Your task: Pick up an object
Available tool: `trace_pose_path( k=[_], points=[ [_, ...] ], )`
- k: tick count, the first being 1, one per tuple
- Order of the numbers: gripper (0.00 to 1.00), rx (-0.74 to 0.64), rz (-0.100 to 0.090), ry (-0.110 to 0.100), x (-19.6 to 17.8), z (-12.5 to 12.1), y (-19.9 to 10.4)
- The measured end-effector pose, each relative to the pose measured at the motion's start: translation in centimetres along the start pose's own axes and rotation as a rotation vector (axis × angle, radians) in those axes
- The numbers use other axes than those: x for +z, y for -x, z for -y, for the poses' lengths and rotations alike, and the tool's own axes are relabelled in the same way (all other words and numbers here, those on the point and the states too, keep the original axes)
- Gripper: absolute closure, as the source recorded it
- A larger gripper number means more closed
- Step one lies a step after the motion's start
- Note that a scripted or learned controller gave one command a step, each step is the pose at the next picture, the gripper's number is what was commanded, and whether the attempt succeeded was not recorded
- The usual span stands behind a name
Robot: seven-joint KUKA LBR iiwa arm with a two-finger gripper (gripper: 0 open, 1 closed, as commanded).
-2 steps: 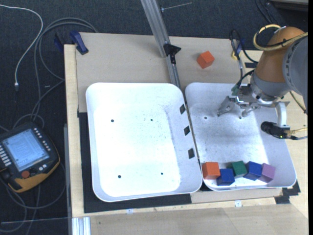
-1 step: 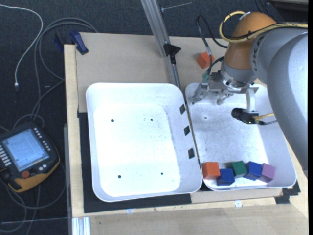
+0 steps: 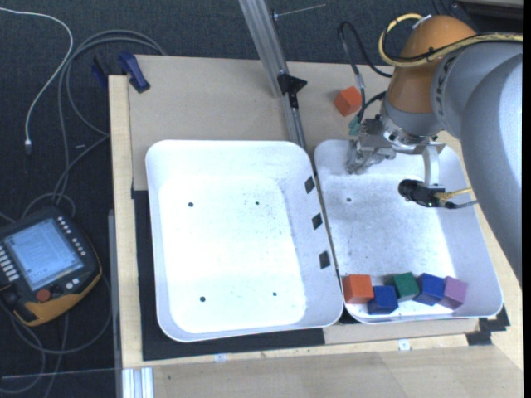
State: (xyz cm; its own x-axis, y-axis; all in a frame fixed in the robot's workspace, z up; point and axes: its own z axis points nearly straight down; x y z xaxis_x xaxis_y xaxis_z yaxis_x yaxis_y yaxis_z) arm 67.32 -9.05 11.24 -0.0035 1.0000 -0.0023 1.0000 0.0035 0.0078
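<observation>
Several small blocks lie along the near edge of the right bin (image 3: pixel 465 222): an orange block (image 3: pixel 358 287), a blue block (image 3: pixel 382 298), a green block (image 3: pixel 405 284), a second blue block (image 3: pixel 431 288) and a purple block (image 3: pixel 455 289). Another orange block (image 3: pixel 348 100) rests on the bench just beyond the bin's far rim. My gripper (image 3: pixel 359 160) hangs low over the far left corner of the right bin, well away from the row of blocks and a short way in front of the orange block on the bench. Nothing shows under it.
The left bin (image 3: pixel 224 239) sits beside the right one, parted by a shared rim with black clips (image 3: pixel 316 220). A slanted metal post (image 3: pixel 270 40) rises behind the bins. A black cable fitting (image 3: pixel 419 191) hangs off the wrist over the right bin.
</observation>
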Motion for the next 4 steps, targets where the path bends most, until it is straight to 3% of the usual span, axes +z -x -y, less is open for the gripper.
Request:
trace_pose_path(
  k=[1, 2, 3, 4],
  points=[
    [1.0, -0.001, 0.001, 0.004, -1.1, -0.1, 0.0],
    [1.0, -0.005, -0.005, 0.003, -9.4, 0.6, -7.3],
    [1.0, -0.004, -0.008, -0.009, -13.5, 8.7, -13.3],
    [1.0, -0.003, -0.005, -0.005, -14.7, 8.1, -17.2]
  ],
)
